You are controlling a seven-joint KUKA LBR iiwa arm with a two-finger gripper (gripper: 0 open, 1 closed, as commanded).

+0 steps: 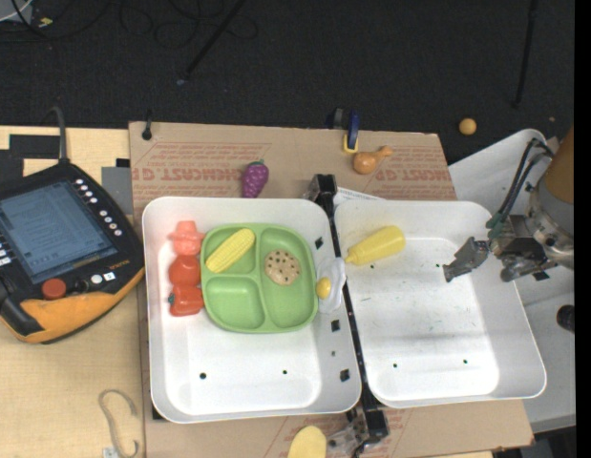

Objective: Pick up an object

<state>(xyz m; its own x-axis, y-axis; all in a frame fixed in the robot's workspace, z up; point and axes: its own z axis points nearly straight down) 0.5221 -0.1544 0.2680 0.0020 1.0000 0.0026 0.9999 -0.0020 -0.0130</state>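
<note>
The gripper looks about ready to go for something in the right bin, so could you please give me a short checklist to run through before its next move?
1. A target lies in the right bin: ok, a yellow squeeze bottle lies at its upper left.
2. Target free of neighbours: ok, nothing touches the bottle.
3. Gripper carries nothing: ok, nothing shows between its fingers.
4. Gripper over the target: not ok, it sits to the right of the bottle, apart from it.
5. Fingers spread enough for the bottle: cannot tell.
6. Path to the bottle clear: ok, bare bin floor lies between them.
</note>
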